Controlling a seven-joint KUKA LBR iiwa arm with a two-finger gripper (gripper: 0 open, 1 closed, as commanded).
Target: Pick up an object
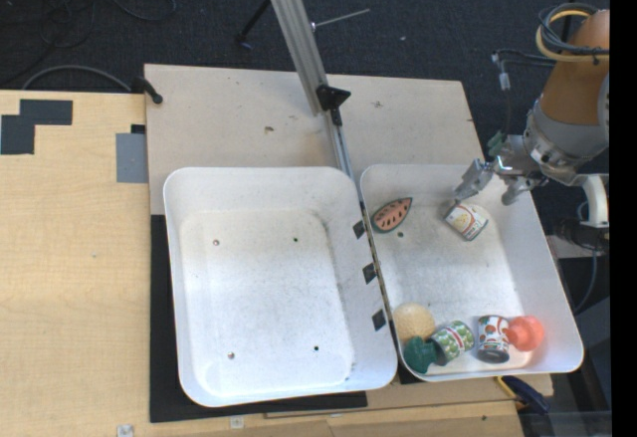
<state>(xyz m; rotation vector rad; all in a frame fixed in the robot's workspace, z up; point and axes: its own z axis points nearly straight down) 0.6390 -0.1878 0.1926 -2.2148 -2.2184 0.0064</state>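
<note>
My gripper (495, 184) hovers over the far edge of the right bin (552, 271), its two fingers spread open with nothing between them. A small white and yellow can (466, 220) lies on its side just below and to the left of the gripper, apart from it. A red and green slice-shaped toy (392, 214) lies near the bin's left wall. Along the near edge sit a yellow ball (413, 319), a dark green toy (420, 355), a green-striped can (453, 338), a red and blue can (492, 337) and an orange-red toy (525, 332).
The left bin (189, 226) stands beside the right one, with a divider with black clips (366, 271) between them. A slanted aluminium post (299, 37) rises behind the bins. Cables hang by the arm at the right.
</note>
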